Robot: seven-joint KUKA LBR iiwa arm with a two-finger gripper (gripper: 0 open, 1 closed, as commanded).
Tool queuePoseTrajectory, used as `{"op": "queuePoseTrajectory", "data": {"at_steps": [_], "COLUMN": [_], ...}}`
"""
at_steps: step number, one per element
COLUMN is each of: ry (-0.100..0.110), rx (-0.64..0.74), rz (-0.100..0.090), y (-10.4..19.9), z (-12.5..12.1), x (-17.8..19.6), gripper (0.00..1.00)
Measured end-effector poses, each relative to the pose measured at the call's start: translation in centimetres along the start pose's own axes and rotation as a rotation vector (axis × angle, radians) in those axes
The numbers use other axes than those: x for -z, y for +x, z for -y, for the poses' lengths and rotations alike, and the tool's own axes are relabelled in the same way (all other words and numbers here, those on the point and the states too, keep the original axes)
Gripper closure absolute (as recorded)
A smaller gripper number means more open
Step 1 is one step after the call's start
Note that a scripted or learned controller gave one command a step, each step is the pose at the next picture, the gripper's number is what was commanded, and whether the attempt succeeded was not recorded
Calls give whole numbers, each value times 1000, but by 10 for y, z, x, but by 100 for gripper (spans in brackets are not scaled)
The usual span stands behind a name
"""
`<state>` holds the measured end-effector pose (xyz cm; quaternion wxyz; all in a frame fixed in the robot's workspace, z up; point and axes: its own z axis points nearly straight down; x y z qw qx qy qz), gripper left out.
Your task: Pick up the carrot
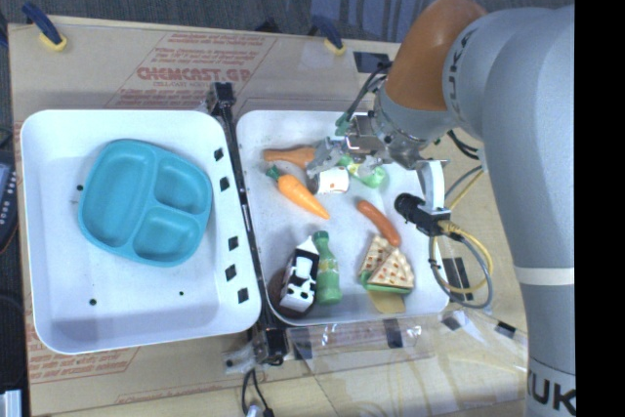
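from above we see the carrot (298,193) lying aslant in the right bin (256,127), near its left wall. the gripper (333,167) sits low just right of the carrot's upper end, and whether it is apart or together we cannot tell. the left bin (39,210) holds a blue plate (145,200).

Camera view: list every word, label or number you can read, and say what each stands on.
"CHEMCAST GP": large red print on the brown paper sheet under the bins.
Smaller red lines above and below it: too blurred to read.
Red print along the sheet's lower left edge: too small to read.
"UK": dark letters on the arm, cut off by the frame.
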<state>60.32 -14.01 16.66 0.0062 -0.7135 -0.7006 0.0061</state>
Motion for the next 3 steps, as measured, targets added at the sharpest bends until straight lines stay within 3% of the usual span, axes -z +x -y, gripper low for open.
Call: {"op": "queuePoseTrajectory", "data": {"at_steps": [1, 2, 3], "ry": [-3, -4, -16], "rx": [11, 19, 318], "rz": [-1, 3, 4], "y": [50, 48, 58], "z": [25, 24, 46], "x": [-79, -67, 26], "gripper": [0, 100, 100]}}
